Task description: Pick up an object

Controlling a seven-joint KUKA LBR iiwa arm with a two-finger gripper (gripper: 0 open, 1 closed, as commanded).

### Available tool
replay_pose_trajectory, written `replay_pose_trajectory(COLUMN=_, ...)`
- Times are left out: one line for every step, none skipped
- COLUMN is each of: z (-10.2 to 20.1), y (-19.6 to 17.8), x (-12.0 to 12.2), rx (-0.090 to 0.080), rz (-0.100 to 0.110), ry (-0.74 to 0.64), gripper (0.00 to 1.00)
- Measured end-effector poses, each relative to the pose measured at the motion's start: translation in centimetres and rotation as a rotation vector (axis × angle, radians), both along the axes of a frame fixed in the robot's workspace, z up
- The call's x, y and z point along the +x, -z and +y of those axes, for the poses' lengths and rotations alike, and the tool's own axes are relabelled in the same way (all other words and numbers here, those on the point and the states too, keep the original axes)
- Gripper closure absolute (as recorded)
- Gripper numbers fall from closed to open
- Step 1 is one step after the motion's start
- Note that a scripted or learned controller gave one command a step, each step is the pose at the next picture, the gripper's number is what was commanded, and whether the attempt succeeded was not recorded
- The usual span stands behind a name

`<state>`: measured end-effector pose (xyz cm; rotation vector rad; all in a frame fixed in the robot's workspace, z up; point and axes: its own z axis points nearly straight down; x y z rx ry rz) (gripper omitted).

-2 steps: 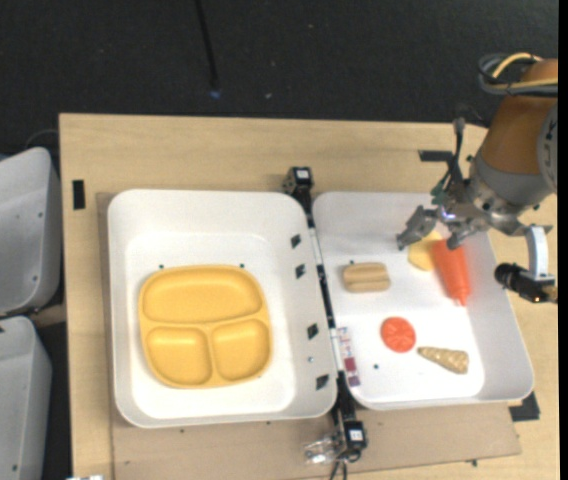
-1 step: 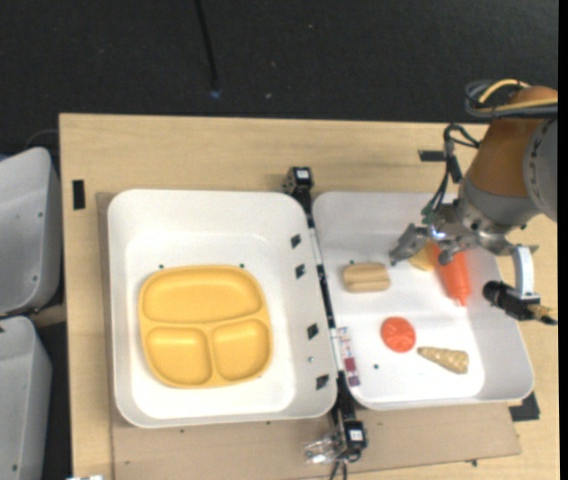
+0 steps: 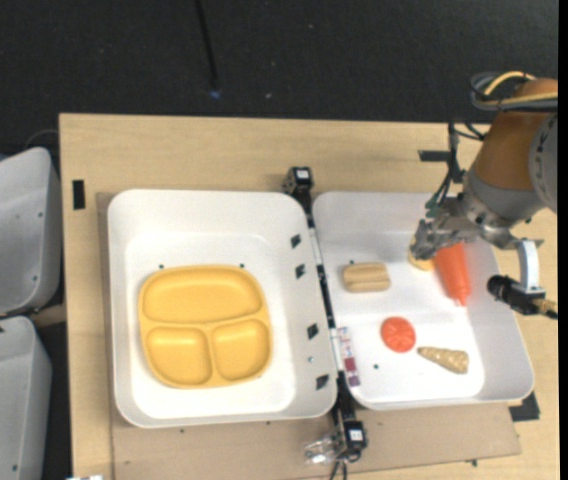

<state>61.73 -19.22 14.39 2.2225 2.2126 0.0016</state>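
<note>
While low over the right bin, at the right of the frame, cannot tell the gripper's state, open or closed. Just below it: orange carrot, lying slantwise, thick end uppermost. Probably light, stiff, smooth plastic, and tapered, so apt to slip. Best taken across the thick half, square to its length.

Wooden bench bears two white bins: left, right.
</note>
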Motion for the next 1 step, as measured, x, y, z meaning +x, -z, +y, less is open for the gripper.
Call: replay_pose_trajectory(z=-0.73, y=-5.56, x=1.02, rx=0.000, rz=-0.003, ry=-0.007, gripper=1.00)
